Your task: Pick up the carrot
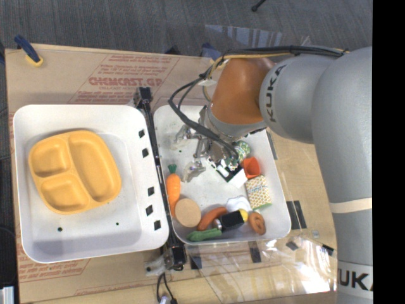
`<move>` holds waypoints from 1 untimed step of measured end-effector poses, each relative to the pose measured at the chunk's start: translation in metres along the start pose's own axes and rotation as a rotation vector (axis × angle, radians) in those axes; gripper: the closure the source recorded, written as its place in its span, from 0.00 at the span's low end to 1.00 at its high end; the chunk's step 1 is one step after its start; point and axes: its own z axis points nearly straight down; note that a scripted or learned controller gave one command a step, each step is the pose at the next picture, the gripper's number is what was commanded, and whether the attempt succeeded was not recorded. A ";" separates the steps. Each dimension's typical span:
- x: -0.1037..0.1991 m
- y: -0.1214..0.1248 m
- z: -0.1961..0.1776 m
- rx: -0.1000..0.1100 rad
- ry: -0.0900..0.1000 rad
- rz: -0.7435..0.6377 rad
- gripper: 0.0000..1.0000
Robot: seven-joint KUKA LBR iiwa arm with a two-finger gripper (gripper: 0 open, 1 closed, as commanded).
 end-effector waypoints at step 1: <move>0.021 0.002 0.001 0.001 0.004 0.250 0.00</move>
